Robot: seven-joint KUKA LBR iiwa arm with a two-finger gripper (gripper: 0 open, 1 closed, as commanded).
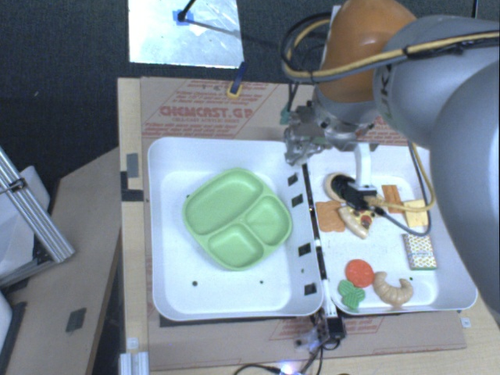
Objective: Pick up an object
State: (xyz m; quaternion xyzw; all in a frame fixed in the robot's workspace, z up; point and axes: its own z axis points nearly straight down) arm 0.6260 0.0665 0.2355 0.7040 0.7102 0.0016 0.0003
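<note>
Claw [301, 148] over the divider [308, 203]; whether spread or pinched, can't tell. Dropping here likely strikes it, missing pizza [356, 221] at five o'clock.

The scene is lit evenly and fairly brightly from above by diffuse light. The white left bin [173, 170] and right bin [384, 247] are rendered close to overexposure, so little surface detail is kept. Broad, soft highlights are seen on the green plate [238, 219]. Strong glare is returned by the silver sheet [183, 18] at the top, which is set against a dark, underexposed backdrop. Only short, faint shadows are cast, as beside the red disc [359, 271]. The arm [449, 76], close to the lens, is rendered out of focus. Overall sharpness is low, and small things are shown with blurred edges.
</note>
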